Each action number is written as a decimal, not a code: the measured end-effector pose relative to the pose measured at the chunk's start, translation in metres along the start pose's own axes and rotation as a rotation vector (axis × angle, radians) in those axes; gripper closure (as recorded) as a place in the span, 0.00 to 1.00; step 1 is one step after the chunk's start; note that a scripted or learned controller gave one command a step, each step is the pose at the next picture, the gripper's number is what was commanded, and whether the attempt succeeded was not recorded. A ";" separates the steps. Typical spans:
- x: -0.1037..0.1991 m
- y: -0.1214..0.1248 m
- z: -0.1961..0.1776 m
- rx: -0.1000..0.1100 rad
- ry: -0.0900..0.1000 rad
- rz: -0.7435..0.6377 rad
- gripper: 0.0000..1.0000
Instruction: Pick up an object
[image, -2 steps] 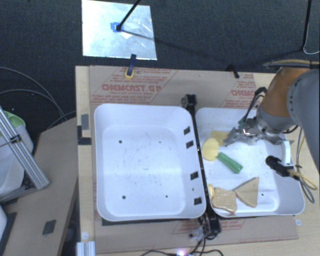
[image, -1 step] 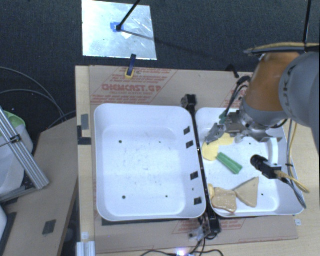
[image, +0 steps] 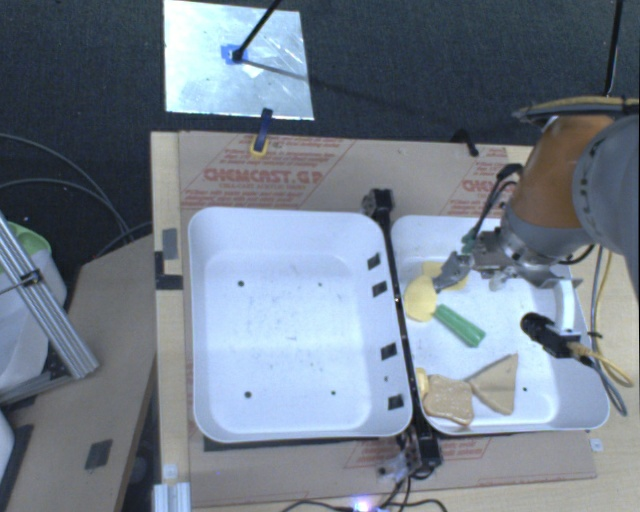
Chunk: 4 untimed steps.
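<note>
Camera view, 1 frame. Arm (image: 575, 190) reaches in from the R side over the right bin (image: 580, 400). Gripper (image: 452, 272) sits low over that bin's far-left qtr, near the edge shared w/ the left bin (image: 290, 330). Open or closed: cannot tell, tip too small and blurred at this res. Candidate objs are all in the right bin. Yellow lump (image: 421, 298): roundish, no clear long axis, close to the shared edge, just beside the gripper on its near-edge side; contact or not, can't tell. Paler yellow bit (image: 432, 268) lies betw. lump and gripper, toward the far edge; separate item or part of the lump, unclear. Green cylinder (image: 460, 325): lying flat approx. mid-bin, long axis diagonal, one end pointing to the far-left corner and almost at the yellow lump, other end pointing to the near-right corner. Toast-like slice (image: 448, 398): flat in the near-left corner, by the shared edge. Tan wedge (image: 497, 383): just beside the slice on its R, touching or overlapping it, lying along the near edge w/ its apex pointing to the far-right corner.
</note>
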<state>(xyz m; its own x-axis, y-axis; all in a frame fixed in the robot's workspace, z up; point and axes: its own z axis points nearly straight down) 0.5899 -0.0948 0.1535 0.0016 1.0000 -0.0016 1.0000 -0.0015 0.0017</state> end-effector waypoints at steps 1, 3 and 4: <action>0.067 0.039 -0.052 -0.007 0.003 -0.013 0.00; -0.011 -0.013 0.058 -0.002 0.002 -0.003 1.00; 0.041 -0.023 -0.037 -0.008 0.003 -0.011 1.00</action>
<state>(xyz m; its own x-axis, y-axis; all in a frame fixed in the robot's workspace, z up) 0.5673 -0.0535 0.1904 -0.0095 1.0000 0.0015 0.9999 0.0095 0.0098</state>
